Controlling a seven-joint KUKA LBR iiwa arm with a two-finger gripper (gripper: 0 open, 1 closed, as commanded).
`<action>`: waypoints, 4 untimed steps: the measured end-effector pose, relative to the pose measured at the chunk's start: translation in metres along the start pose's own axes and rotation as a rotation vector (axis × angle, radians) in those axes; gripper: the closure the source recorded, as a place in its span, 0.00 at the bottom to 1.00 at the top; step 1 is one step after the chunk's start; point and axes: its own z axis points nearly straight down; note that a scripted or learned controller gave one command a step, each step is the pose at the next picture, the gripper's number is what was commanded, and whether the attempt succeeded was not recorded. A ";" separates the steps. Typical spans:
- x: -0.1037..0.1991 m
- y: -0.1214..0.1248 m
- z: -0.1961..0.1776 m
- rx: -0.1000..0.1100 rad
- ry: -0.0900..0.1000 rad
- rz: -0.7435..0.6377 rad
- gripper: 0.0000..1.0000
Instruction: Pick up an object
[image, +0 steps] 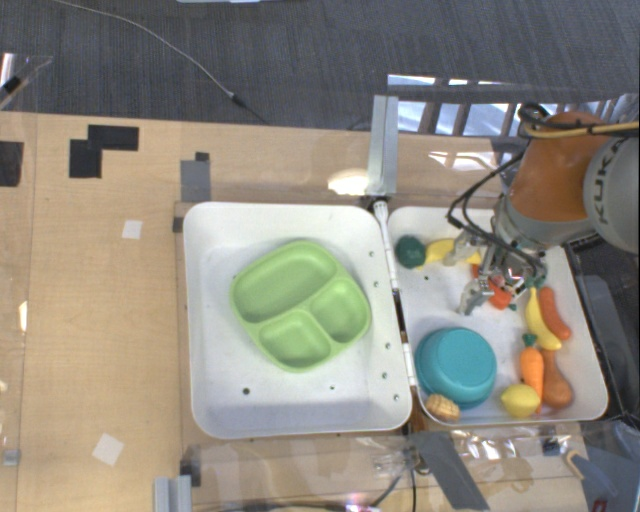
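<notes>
Orange-red toy (503, 293) just R of jaws (484, 293) | jaws open/shut: can't tell | R bin (590, 385)

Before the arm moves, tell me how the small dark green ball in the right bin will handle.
The small dark green ball looks round, so a nudge would probably roll it. It sits beside the right bin's wall, which may crowd a grasp. It's likely light.

— What carries everything?
— A pale wooden bench (90, 330) with black square markings (103, 148) at ten o'clock.
— And directly on it?
— Two shallow white plastic bins (300, 405), side by side, centre toward three o'clock.
</notes>
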 end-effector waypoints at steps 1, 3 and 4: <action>0.023 -0.015 0.000 0.000 -0.008 0.095 0.00; -0.001 -0.016 -0.130 0.002 -0.008 -0.186 1.00; -0.001 -0.016 -0.128 0.001 -0.003 -0.186 0.00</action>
